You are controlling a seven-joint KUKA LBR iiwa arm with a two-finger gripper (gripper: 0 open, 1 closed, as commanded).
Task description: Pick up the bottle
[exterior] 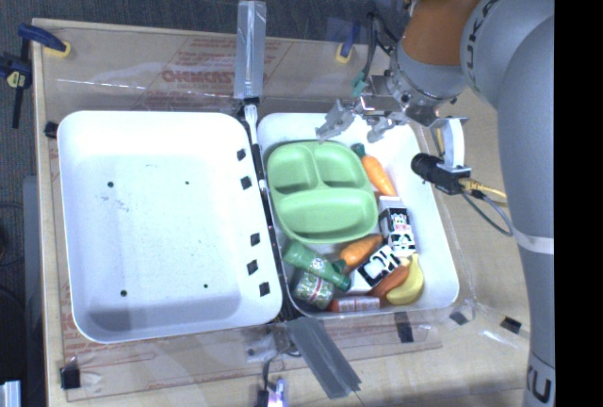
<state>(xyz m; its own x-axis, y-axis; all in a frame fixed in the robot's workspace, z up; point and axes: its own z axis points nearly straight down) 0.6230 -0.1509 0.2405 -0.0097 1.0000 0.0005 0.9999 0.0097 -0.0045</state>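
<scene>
One bottle (315,266), green, lies near-left in the right bin (443,236) beside the tray (320,188) | gripper (361,120) splayed, empty, over far edge | descend across its body.

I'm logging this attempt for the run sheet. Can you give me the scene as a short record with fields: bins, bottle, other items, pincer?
left bin: white, bare floor showing
right bin: white, crowded with items
bottle: green, lying on its side near the front, below the green tray
green tray: sectioned, fills the bin's middle
carrots: one right of tray, another below it
pincer: open, above the bin's back edge, holding nothing
</scene>
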